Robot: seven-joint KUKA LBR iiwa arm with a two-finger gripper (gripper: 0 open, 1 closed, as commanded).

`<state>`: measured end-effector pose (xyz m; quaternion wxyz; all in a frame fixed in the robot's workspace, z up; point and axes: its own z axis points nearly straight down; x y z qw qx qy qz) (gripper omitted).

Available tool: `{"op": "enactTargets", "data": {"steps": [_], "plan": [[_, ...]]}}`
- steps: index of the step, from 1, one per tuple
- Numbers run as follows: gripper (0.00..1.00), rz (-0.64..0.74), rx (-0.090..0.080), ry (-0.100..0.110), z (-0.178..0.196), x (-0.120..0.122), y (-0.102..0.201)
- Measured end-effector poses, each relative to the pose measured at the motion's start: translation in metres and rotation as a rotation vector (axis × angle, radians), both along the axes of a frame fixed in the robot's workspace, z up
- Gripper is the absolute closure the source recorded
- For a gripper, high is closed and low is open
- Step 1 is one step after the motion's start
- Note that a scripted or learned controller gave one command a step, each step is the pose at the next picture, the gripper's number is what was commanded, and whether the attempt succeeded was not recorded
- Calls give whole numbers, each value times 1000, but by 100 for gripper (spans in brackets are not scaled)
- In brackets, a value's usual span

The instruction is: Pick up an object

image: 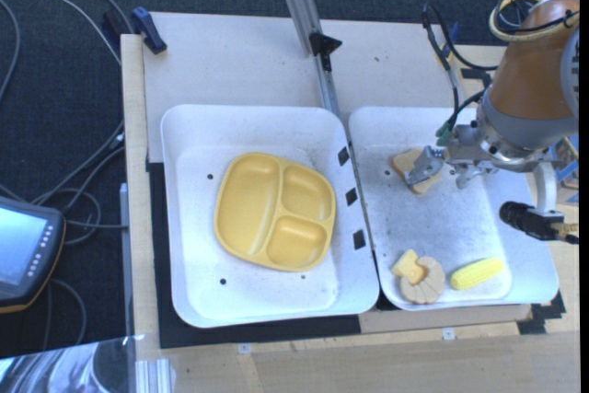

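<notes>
Camera view, looking down at a slant: two shallow white bins side by side on the bench. Left bin (184, 198) holds a yellow divided plate (274, 211), lying flat, roughly centred. Right bin (479, 225) holds four small items. Near its front edge: a yellow chunk (408, 266) resting against a tan round biscuit-like piece (424, 283), touching; just to their right, apart from them, a yellow corn cob (476, 271) lying on its side. Toward the back left of the right bin: a tan bread-like piece (413, 168).

Arm (534, 69) reaches in from the right, over the right bin. Gripper (426, 168) sits low at the bread-like piece, overlapping its right edge. Cannot tell from this angle how wide the pincer stands, nor whether the piece is between it. Piece appears to rest on the bin floor.
</notes>
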<state>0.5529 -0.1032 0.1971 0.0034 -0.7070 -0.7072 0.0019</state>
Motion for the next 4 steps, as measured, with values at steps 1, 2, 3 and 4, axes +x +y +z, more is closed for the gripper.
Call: {"op": "enactTargets", "data": {"steps": [1,2,3,4], "plan": [[0,0,0,0,-44,-1,-5],[0,0,1,1,-99,-2,6],[100,0,0,-8,-85,0,6],[100,1,-3,-13,-40,7,7]]}}
